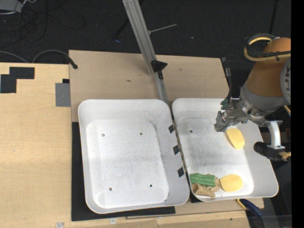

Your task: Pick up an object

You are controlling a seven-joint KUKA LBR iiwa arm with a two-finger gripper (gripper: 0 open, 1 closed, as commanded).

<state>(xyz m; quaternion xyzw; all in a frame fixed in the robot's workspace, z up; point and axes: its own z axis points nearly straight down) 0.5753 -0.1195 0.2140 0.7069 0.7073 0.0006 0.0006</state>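
My gripper (223, 122) hangs over the upper right part of the right bin (209, 148). A pale yellow oval object (235, 138) lies just below and to the right of it, close to the gripper or touching it; I cannot tell which. At the bin's near edge sit a green object (203, 178), a small tan object (205, 190) and a round yellow object (231, 183), packed close together and well apart from the gripper.
The left bin (126, 153) stands beside the right one, with black clips (176, 148) along the shared rim. A slanted metal rail (145, 44) rises behind the bins. The arm's orange band (266, 77) is at the right.
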